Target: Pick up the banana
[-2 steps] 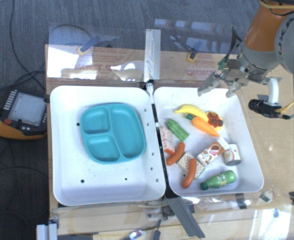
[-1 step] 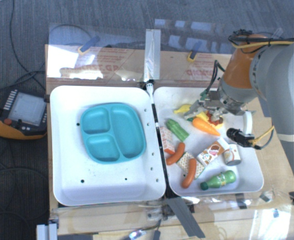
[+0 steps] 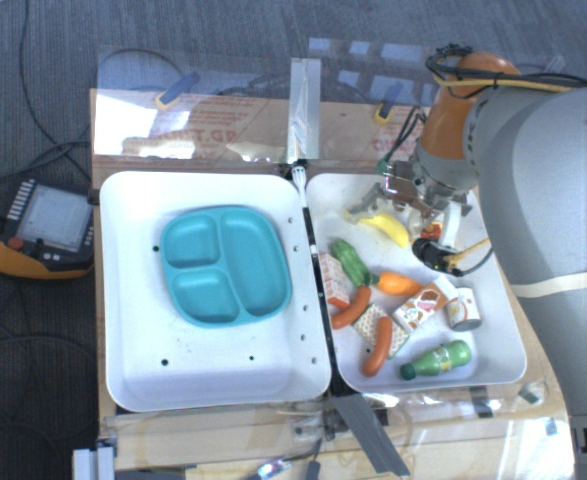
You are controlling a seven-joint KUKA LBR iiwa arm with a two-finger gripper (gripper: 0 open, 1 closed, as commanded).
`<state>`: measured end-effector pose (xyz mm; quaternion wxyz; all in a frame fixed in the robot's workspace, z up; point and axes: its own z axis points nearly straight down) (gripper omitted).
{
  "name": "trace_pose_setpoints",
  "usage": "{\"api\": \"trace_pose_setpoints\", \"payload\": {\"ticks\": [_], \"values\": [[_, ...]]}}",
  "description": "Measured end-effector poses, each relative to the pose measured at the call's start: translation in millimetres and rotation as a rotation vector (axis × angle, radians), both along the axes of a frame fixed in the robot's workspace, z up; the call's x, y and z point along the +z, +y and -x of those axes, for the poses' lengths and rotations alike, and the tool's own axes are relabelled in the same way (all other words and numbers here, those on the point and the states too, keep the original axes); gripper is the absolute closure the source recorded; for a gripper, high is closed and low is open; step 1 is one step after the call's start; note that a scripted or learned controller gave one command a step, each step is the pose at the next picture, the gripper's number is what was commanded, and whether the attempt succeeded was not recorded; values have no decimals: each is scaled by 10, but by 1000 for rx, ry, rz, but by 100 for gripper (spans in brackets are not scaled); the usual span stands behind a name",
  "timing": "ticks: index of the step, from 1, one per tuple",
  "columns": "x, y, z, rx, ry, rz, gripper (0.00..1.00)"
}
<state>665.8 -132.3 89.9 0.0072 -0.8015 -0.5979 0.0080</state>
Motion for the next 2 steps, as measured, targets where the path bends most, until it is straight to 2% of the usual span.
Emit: {"api": "trace_pose_setpoints", "payload": {"ticks": [1,2], "values": [[100,12,12,5,11,0,100],[1249,686,-28,161,-20,4,100]]}}
